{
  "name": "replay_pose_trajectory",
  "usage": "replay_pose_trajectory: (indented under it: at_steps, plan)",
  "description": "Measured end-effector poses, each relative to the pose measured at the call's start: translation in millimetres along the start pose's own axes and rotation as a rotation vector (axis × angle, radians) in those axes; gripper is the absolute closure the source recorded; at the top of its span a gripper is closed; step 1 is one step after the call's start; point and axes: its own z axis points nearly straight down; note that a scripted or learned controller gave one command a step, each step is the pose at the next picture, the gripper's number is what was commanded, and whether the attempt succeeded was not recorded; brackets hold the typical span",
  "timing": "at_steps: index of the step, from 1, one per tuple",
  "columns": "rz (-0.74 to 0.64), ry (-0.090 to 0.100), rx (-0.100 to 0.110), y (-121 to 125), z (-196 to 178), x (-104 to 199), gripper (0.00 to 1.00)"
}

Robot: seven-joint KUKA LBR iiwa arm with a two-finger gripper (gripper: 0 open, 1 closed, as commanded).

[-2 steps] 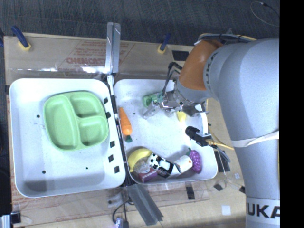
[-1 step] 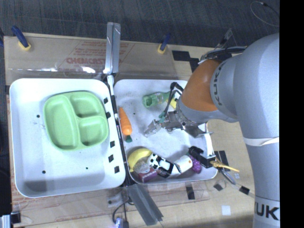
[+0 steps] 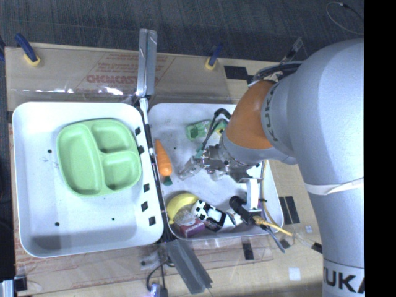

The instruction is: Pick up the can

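Observation:
A small green can (image 3: 198, 130) lies on its side near the back of the right bin (image 3: 166, 117). My gripper (image 3: 190, 167) hangs low over the middle of that bin, in front of the can and just right of an orange carrot (image 3: 163, 159). Nothing shows in the gripper. The grey arm with its orange band (image 3: 250, 119) comes in from the right and hides the bin's right part.
At the right bin's front lie a yellow fruit (image 3: 178, 204), a black-and-white item (image 3: 207, 213) and a purple object (image 3: 192, 228). The left bin (image 3: 31, 166) holds a green divided plate (image 3: 99, 156). A metal divider (image 3: 146, 60) stands between the bins.

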Motion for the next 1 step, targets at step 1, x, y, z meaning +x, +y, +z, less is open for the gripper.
replay_pose_trajectory:
  at_steps: [1]
  plan:
    - [0.074,-0.002,-0.005,23.6,-1.4,0.9,0.00]
